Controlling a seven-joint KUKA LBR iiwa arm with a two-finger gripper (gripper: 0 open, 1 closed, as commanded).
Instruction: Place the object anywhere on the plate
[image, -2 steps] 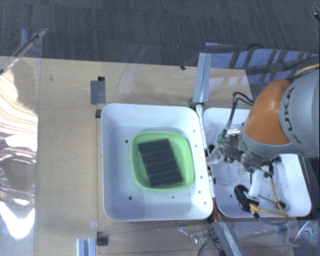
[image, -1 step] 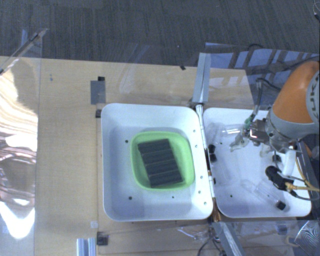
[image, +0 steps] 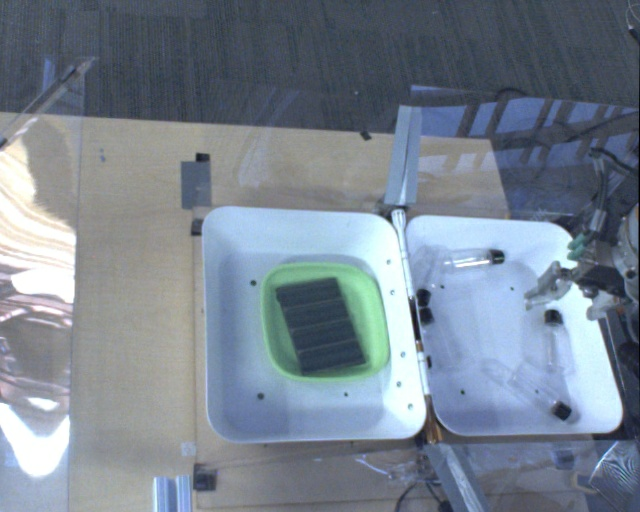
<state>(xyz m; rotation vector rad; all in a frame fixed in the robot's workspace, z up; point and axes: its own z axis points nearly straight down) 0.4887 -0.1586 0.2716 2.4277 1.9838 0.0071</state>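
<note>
A pale wooden surface (image: 120, 330) carried two shallow white bins side by side. In the left bin (image: 225, 400), a lime-green plate (image: 273, 330), squarish with rounded corners, sat about in the middle. On the plate lay the object (image: 319, 325), a dark grey ribbed block turned a little off square, its whole outline inside the green rim. A grey metal bar (image: 404, 155) ran up from the seam where the two bins met.

The right bin (image: 470, 410) held several clear tubes with dark caps. One tube (image: 470, 260) lay near the far wall, another tube (image: 553, 340) lay lengthwise toward the right side, and a third tube (image: 535, 390) lay slantwise near the front corner, faint against the white. Two small dark bits (image: 422, 305) sat close to the left wall of that bin.

At the right edge of the view, the gripper (image: 560, 285) hung over the right side of the right bin, well apart from the plate. Whether its fingers were spread or closed could not be told, and nothing could be made out between them.
</note>
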